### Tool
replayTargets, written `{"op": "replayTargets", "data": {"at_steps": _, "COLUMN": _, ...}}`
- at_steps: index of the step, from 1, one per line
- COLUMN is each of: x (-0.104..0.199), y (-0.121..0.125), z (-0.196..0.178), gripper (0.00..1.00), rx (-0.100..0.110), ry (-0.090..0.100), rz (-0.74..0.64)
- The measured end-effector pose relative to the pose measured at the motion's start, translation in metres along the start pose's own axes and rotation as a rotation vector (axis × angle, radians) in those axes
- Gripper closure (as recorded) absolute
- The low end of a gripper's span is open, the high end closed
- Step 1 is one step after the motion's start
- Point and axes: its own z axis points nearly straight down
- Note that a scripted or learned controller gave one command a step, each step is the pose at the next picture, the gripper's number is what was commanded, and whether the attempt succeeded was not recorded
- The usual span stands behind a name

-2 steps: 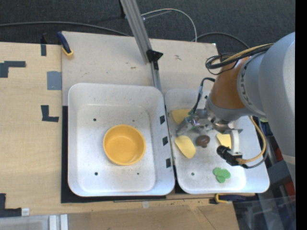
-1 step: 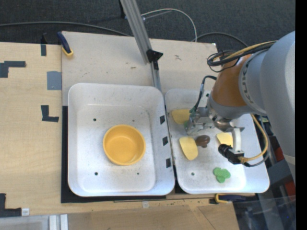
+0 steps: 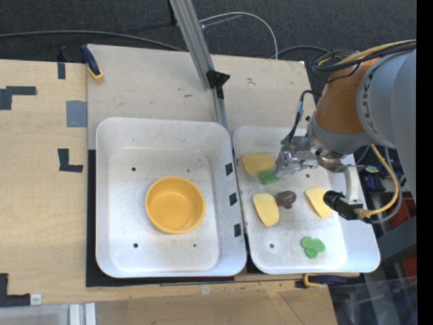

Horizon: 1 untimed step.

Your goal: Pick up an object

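My gripper (image 3: 279, 170) reaches down into the right bin (image 3: 352, 252) from the right, its tips at a small green piece (image 3: 268, 177) lying beside a yellow piece (image 3: 257, 164). Below them lie another yellow piece (image 3: 266, 210) and a small brown object (image 3: 286, 199). A third yellow piece (image 3: 317, 202) sits further right, and a green object (image 3: 312, 247) rests near the bin's front. The fingertips are too small and dark to read.
The left bin (image 3: 115, 141) holds a yellow bowl (image 3: 175, 204). A grey metal pole (image 3: 196, 39) slants down to the divide between the bins. Cables (image 3: 379, 202) hang off the arm at the right.
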Motion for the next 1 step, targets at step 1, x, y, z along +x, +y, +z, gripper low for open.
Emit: {"op": "replayTargets", "data": {"at_steps": 1, "x": -0.0060, "y": -0.0016, "z": -0.0444, "gripper": 1.00, "rx": 0.001, "ry": 0.000, "rz": 0.001}}
